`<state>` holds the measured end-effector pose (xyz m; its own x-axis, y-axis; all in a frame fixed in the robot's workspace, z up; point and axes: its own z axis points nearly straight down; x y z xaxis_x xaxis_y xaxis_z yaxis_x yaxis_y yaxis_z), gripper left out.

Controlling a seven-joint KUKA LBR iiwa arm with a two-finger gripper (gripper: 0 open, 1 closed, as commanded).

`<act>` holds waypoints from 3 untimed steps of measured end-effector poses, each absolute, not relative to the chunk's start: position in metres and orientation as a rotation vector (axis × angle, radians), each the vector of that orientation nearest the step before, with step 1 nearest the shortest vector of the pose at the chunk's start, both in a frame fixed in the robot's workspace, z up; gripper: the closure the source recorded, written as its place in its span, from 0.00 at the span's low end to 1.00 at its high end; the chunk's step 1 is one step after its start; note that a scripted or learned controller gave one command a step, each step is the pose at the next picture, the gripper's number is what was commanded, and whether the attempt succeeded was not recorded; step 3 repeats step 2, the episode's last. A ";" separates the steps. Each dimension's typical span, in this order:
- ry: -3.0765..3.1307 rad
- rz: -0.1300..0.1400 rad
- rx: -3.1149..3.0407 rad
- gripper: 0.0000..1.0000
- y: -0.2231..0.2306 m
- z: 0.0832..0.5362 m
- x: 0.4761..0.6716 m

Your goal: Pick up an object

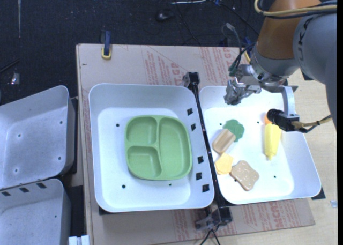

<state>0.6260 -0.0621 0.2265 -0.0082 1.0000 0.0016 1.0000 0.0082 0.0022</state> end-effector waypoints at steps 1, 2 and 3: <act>2.232 0.003 2.213 1.00 -0.003 0.236 0.617; 2.232 0.000 2.214 1.00 0.055 0.225 0.618; 2.232 0.000 2.214 1.00 0.055 0.225 0.618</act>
